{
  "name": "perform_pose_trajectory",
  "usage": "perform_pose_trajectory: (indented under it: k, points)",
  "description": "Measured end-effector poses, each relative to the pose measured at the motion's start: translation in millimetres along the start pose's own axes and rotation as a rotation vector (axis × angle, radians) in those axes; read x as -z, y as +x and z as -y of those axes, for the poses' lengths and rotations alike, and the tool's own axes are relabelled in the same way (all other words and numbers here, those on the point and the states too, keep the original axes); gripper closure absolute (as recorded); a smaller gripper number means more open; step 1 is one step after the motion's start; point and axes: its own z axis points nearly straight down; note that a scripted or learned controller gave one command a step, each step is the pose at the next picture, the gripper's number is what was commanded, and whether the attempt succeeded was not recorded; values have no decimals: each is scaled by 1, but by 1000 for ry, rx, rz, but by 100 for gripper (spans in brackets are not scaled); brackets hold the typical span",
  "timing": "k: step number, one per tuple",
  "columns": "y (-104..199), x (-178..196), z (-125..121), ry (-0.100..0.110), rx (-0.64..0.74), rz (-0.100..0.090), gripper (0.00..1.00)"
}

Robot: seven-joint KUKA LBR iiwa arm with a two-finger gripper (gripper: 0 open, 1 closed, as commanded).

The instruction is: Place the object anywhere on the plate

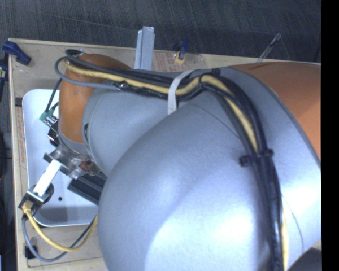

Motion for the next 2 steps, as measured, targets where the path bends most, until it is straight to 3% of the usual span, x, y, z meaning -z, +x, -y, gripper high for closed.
perform_pose_trajectory:
  k: [1,2]
  points:
    - [44,-20,-44,-3,314,-4,100]
    - [66,-110,-108,-3,724,-1,100]
